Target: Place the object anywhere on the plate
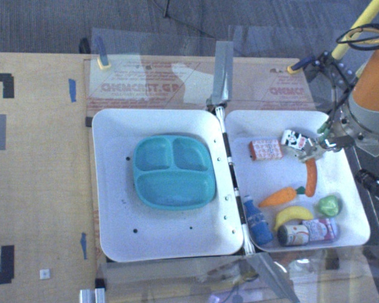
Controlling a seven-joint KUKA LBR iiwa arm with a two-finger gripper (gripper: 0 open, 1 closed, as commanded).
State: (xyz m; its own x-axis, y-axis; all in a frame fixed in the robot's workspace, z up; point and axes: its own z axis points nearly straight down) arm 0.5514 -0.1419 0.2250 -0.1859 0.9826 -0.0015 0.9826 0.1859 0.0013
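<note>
Hard parts first. The gripper [319,145] sits far right of the plate [174,171], low over the right bin [355,188]. It's a blur of grey metal and cable, so I can't tell if the claw is apart or together, or clamped on anything. The arm [370,90] is cut off by the frame edge, with just the orange band and some grey showing.

Just plate-side of the gripper is a small black-and-white toy [294,139], too small to ID. I can't tell if it's touching the claw. A long orange piece [311,178] lies right below the gripper, its top end lost in the blur.

The other candidate objs. are all right of the plate, in the right bin:
- red-and-white box [265,149]
- carrot [278,197]
- banana [292,216]
- green round thing [328,205]
- blue bottle [259,225], lying nearest the plate
- pink-labelled container [308,232] on its side, label unreadable

The plate is teal w/ three compartments and sits about mid left bin [114,232].

Surface: tan wood bench [38,169] left of the plate, w/ blue tape bits [72,90] and black marks. There's a cardboard sheet [151,84] behind the plate, print too faint to read. Grey carpet [252,5] lies beyond. A yellow hose [370,14] and black cables [341,74] run far right of the plate.
</note>
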